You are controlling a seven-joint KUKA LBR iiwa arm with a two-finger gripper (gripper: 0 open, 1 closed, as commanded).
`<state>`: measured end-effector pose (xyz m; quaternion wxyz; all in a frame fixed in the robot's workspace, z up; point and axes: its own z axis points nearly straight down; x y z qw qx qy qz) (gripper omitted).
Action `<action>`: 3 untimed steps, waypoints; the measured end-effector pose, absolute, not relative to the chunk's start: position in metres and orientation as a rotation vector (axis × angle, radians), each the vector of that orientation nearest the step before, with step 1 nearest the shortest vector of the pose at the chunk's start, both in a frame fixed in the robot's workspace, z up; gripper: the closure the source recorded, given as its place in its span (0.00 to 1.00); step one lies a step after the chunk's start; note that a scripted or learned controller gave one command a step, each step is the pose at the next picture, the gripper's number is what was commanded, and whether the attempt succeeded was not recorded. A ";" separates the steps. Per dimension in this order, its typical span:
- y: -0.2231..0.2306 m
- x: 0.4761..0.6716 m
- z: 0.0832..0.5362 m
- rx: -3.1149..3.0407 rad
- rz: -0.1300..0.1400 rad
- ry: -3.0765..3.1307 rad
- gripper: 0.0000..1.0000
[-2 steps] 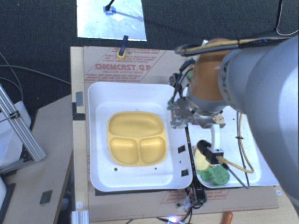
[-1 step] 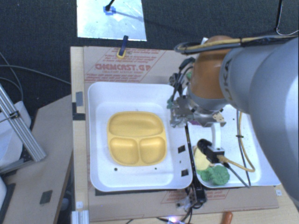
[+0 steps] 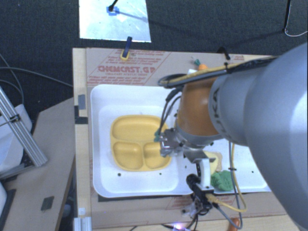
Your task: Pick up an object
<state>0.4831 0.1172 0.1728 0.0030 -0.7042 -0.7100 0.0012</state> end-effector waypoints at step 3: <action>0.075 0.547 0.195 -2.214 -0.004 -2.231 1.00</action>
